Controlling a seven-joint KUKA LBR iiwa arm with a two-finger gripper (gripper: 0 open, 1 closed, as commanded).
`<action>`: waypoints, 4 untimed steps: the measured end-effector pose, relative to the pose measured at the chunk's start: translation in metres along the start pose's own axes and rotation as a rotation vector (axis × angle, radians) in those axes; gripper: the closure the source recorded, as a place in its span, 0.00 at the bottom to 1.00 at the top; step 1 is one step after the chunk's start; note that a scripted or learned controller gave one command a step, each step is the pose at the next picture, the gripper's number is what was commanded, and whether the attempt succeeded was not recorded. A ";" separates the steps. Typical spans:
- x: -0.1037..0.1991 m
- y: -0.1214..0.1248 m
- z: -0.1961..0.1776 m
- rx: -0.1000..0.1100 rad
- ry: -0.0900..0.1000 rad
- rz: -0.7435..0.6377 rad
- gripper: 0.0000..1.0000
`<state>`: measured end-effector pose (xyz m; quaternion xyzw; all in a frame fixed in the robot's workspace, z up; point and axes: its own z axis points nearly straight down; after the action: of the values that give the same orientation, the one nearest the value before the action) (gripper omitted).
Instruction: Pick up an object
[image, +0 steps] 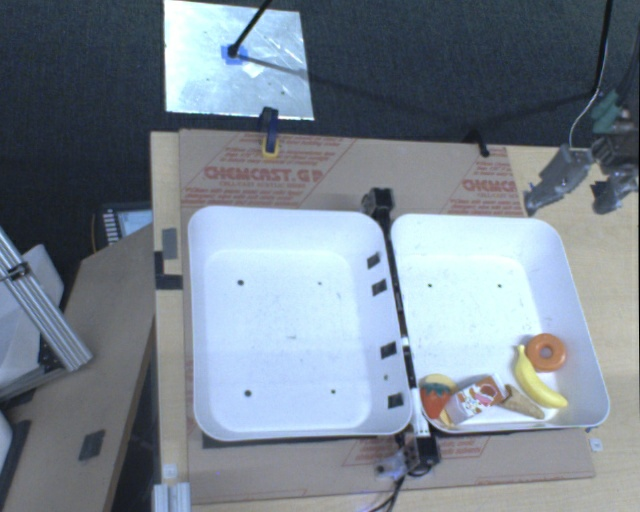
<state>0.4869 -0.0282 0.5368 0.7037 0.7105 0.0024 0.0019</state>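
Note:
Several small objects lie along the near edge of the right bin (470, 250): a yellow banana (536, 380), an orange ring-shaped item (546, 351), a red and white packet (474, 400), a round orange and red item (436, 393) and a tan wedge (522, 404). My gripper (583, 187) hangs at the far right, above the bench just beyond the right bin's far right corner. Its two grey fingers stand apart with nothing between them. It is well away from the objects.
The left bin (280, 320) sits beside the right one, joined by a black clipped divider (388, 300). Both rest on a cardboard sheet (300, 170). A shiny metal plate (238, 60) lies at the back left. An aluminium rail (40, 310) stands at the left.

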 end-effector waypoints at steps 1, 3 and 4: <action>0.035 0.000 0.002 0.004 0.000 0.002 0.00; 0.100 0.000 0.002 0.003 0.001 0.002 0.00; 0.145 0.001 0.002 0.003 0.002 0.001 0.00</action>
<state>0.4862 0.1169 0.5350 0.7040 0.7102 0.0018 0.0003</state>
